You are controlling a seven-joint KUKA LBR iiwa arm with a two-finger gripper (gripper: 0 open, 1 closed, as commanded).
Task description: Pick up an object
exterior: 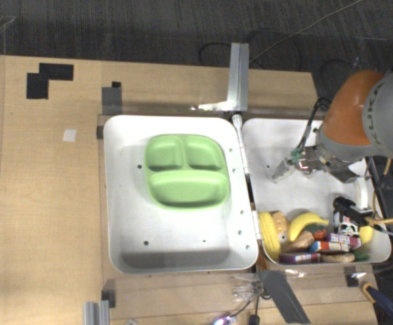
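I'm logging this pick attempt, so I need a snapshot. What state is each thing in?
Green plate: right way up in the left bin, alone.
Banana: lying in the right bin's near-corner pile.
Corn cob: lying beside it.
Gripper: above bare bin floor, nothing seen held.

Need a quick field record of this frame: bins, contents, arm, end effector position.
left bin: shallow white bin holding a green three-compartment plastic tray
right bin: shallow white bin, items heaped at its near edge
right bin contents: yellow banana, yellow corn cob, small mixed items beside them, too cluttered to name
arm: grey arm with orange band, reaching in from the right
end effector: over the bare far part of the right bin, apart from the heap
object held: none seen
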